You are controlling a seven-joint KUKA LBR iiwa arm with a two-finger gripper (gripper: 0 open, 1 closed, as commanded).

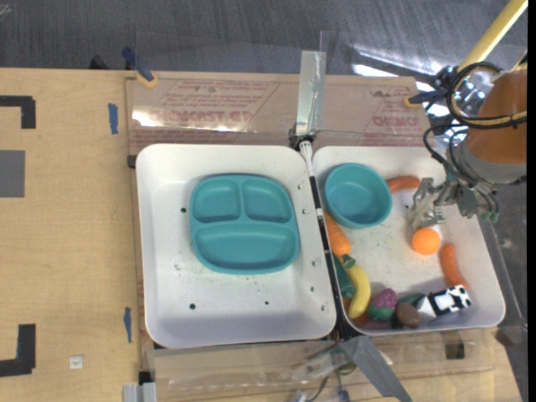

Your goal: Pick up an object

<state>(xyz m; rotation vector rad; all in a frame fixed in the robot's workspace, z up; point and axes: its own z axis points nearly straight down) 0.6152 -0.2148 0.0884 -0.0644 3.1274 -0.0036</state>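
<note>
My gripper (426, 210) hangs over the right bin (490, 249), near its far right side, with its fingers apart and nothing between them. Just below it, an orange ball (426, 240) lies on the bin floor, close to the fingertips but apart from them. An orange carrot (452, 265) lies to the right of the ball, and another orange piece (404, 183) lies beside the gripper's far side. A teal bowl (358, 193) stands at the bin's far left.
Along the right bin's near edge lie a yellow banana (358, 287), purple grapes (383, 301), a brown lump (408, 313) and a black-and-white cow toy (448, 300). A carrot (337, 239) lies by the divider. The left bin (159, 291) holds a teal divided plate (244, 223).
</note>
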